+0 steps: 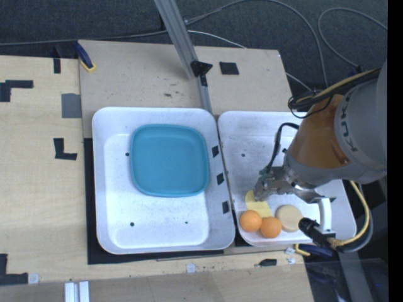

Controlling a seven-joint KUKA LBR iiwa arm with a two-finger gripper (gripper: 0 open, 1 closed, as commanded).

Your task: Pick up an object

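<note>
In the right bin [242, 137], near its front edge, lie two orange balls [250, 221] [271, 228], a pale round piece [289, 218] and a flat yellow piece [254, 202]. My gripper [264, 189] reaches down from the right and hovers right over the yellow piece, just behind the orange balls. The arm's orange band and grey body cover the bin's right half.
The left bin [113, 231] holds a blue square plate [169, 160] at its middle. A grey metal pole [182, 39] slants down from the top to the gap between the bins. Cables loop at the upper right.
</note>
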